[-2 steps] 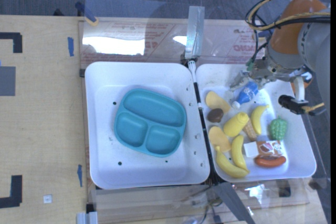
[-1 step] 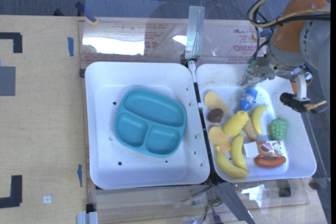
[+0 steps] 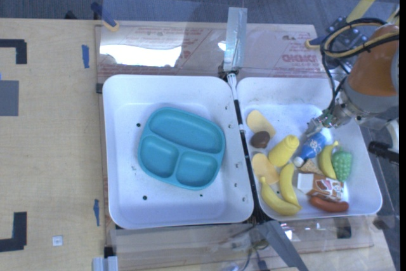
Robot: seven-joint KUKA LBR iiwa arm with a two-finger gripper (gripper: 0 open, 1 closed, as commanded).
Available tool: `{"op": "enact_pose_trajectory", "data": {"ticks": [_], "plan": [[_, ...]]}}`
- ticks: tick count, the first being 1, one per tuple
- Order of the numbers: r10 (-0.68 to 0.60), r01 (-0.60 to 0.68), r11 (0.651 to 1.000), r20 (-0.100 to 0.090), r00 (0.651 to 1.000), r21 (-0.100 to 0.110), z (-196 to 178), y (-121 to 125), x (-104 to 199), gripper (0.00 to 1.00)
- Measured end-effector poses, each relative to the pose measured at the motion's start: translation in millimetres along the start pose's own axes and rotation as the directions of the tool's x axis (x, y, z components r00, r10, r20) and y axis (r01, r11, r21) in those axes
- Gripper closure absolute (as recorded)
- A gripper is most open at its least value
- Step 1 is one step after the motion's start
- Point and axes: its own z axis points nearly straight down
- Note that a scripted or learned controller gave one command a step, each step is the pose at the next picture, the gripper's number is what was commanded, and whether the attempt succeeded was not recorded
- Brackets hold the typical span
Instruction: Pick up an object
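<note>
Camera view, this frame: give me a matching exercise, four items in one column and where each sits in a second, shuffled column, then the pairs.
Items
1. blue divided plate
2. brown round piece
3. green bumpy piece
4. gripper

Places
A. right bin, near its left wall
B. left bin, about its middle
C. over the right bin, just above the blue-and-white bottle
D. right bin, right side of the pile, beside a banana

Pairs: 1-B, 2-A, 3-D, 4-C
</note>
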Motion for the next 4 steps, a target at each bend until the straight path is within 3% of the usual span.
{"op": "enact_pose_trajectory", "data": {"ticks": [1,2,3,4], "plan": [[0.227,-0.227,0.974,0.001,0.974,-0.009,-130.0,-29.5,54.5,1.00],[0.153,-0.153,0.988,-0.005,0.988,0.008,-49.6,-59.4,108.3,1.00],[0.286,-0.286,0.958,-0.002,0.958,-0.002,-99.5,46.2,103.9,1.00],[0.288,-0.288,0.958,-0.002,0.958,0.002,-97.7,44.4,102.6,0.00]]}}
